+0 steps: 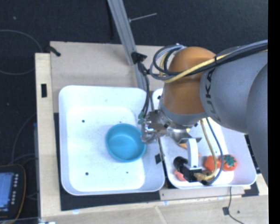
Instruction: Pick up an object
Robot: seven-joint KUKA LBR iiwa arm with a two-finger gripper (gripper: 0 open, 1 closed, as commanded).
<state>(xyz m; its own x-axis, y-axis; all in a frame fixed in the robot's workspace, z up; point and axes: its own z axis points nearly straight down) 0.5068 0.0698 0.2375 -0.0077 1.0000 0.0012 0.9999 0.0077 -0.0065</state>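
The grey arm (233,87) reaches in from the right, its orange band (189,85) above the ridge between the two bins, wrist pointing down. The bench (93,64) carries the left bin (84,101), where a blue bowl (125,142) sits upright near that bin's right wall, with bare white floor to the bowl's left and behind it. The claw (148,130) hangs just beside the bowl's right rim; whether it is open cannot be told. An orange toy (219,163) lies in the right bin (245,171), well apart from the bowl.

A grey metal pole (122,29) slants over the bench, and a small blue-lit screen (3,190) sits bottom left.
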